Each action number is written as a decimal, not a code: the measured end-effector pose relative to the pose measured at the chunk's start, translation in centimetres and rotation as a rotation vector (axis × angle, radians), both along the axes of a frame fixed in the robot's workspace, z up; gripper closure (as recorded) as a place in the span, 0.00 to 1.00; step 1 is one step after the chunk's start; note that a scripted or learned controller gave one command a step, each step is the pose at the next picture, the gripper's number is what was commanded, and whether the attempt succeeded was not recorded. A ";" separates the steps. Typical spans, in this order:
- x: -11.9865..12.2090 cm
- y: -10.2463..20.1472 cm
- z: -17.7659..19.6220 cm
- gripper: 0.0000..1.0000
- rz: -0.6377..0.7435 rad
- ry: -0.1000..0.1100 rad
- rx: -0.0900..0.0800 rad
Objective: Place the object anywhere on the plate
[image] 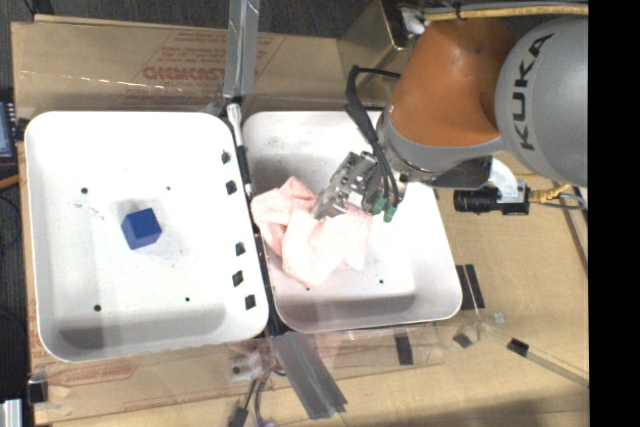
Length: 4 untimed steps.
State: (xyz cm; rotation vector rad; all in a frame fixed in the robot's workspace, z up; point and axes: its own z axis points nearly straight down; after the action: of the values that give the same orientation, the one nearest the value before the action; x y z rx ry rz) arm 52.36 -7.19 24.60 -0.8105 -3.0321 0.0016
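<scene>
A small blue cube (142, 227) lies in the left bin (60, 145), left of its middle. A pale pink, crumpled-looking sheet (310, 240) lies in the right bin (430, 285), spreading from its left wall towards the middle. My gripper (332, 202) hangs over the upper edge of the pink sheet, tilted down and to the left, far from the cube. Whether it touches the sheet is unclear. A small green piece (386, 211) shows just right of the gripper, under the wrist.
A row of black clips (238, 215) runs along the divide between the two bins. The arm's grey and orange body (470, 95) covers the right bin's upper right corner. Brown cardboard (120, 60) lies behind the bins.
</scene>
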 end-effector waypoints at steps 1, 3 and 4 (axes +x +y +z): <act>0.4 4.8 0.7 1.00 0.403 -0.004 0.000; 1.2 14.6 -1.5 1.00 0.527 0.000 0.000; 1.1 20.6 -2.1 1.00 0.530 -0.003 0.000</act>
State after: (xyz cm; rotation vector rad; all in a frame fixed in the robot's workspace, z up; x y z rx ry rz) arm 53.49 13.42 22.54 0.0119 -3.1420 0.0015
